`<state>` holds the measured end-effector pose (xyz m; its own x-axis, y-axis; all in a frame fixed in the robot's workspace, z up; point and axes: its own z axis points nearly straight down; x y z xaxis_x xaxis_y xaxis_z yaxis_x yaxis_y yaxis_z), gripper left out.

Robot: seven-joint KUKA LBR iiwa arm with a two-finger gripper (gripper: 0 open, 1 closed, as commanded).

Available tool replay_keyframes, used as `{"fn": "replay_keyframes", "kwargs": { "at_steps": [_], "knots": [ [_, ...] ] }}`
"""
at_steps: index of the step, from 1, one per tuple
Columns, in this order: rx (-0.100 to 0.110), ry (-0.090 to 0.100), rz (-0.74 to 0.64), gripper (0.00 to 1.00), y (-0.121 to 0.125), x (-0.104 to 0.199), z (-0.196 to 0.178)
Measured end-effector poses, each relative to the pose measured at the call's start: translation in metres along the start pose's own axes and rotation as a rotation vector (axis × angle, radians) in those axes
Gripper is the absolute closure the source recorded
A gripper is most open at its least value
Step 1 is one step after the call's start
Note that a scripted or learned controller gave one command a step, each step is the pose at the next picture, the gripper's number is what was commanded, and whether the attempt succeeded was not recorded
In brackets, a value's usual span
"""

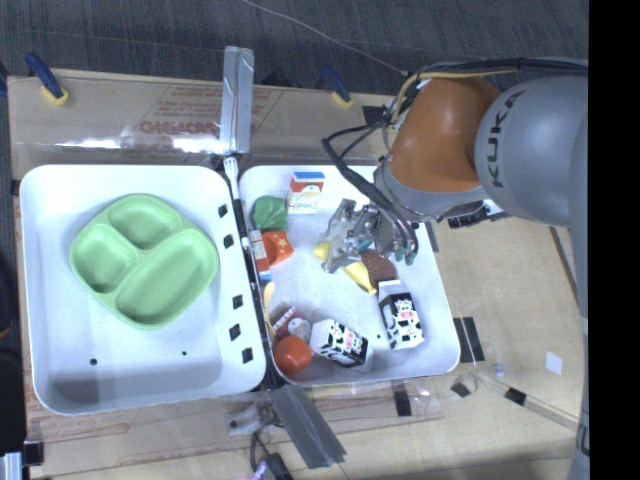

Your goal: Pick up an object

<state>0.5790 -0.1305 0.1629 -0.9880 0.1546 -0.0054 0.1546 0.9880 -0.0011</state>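
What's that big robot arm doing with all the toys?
The grey and orange robot arm is reaching into the right bin, which is full of little toys. Its hand is down among them, right by a yellow toy and a brown one. I can't tell if it has grabbed anything yet. Two cow-spotted boxes and a red ball lie nearer the front. The left bin holds a green plate with sections.

Divided plate [145,259] in left bin [40,298]; cartons, ball [293,355] etc in right bin [440,343]
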Motion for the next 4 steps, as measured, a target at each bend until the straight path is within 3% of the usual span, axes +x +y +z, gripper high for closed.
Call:
{"fn": "replay_keyframes", "kwargs": {
  "at_steps": [1,2,3,4],
  "knots": [
    [-0.001,0.004,-0.001,0.00,0.001,0.001,0.002],
    [-0.002,0.001,-0.244,0.00,0.036,-0.043,0.071],
    [0.000,0.001,-0.249,0.00,-0.034,-0.053,0.070],
    [0.000,-0.004,-0.254,1.00,-0.031,-0.055,0.058]
  ]
}}
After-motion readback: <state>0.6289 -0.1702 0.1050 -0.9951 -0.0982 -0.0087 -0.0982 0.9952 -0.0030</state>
